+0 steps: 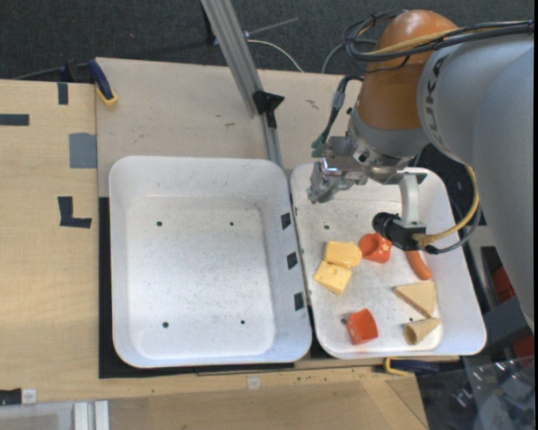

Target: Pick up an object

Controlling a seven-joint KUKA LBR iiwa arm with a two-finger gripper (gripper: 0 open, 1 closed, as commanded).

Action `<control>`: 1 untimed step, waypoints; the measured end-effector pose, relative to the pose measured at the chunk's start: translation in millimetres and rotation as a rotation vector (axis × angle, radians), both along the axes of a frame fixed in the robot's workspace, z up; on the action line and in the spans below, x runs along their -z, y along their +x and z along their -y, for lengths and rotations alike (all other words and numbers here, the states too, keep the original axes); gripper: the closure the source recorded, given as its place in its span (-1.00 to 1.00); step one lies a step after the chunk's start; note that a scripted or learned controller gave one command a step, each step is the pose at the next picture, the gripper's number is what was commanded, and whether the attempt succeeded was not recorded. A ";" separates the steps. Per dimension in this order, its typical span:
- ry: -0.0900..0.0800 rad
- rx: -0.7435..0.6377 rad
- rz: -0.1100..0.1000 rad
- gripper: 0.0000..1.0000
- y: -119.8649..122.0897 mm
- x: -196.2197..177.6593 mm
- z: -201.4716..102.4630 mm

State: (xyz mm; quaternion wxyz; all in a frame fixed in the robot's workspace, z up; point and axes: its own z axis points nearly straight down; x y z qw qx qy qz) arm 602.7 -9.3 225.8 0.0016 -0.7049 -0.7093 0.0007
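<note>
Your gripper [325,184] hangs over the back left corner of the right bin [457,330]; whether its fingers are parted or hold anything, you cannot tell. Toward the front from the fingers lie two yellow blocks [337,266], touching. Beside those: a red piece [376,247], an orange stick [418,264], a tan wedge [417,296], a tan cone [422,331], a red block [362,326]. A slanted metal rail [238,47] stands just behind the fingers. Left bin [125,186]: bare white floor, open room.
</note>
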 end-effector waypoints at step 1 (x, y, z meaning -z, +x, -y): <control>0.000 0.000 0.002 1.00 13.5 1.9 -44.3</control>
